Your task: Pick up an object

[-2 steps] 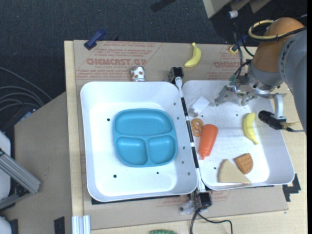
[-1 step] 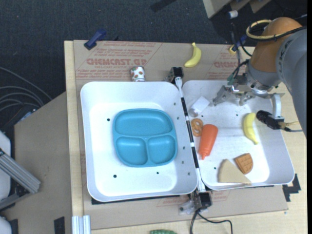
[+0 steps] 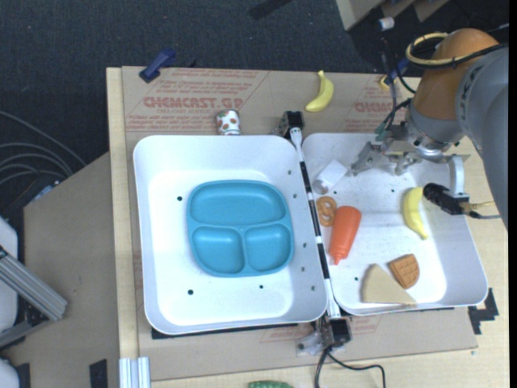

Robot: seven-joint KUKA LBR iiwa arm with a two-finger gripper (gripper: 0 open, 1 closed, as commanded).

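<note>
Over right bin (image 3: 477, 261), arm's hand (image 3: 386, 157) hovers.

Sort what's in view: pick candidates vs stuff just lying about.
Candidates, right bin:
carrot
banana
pretzel
bread slice
brown pastry
white block
hand above them

Lying about:
blue tray, left bin
second banana, small cup, on bench

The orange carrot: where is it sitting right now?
The carrot lies in the right bin close to its left wall, just below the pretzel and left of the banana.
</note>
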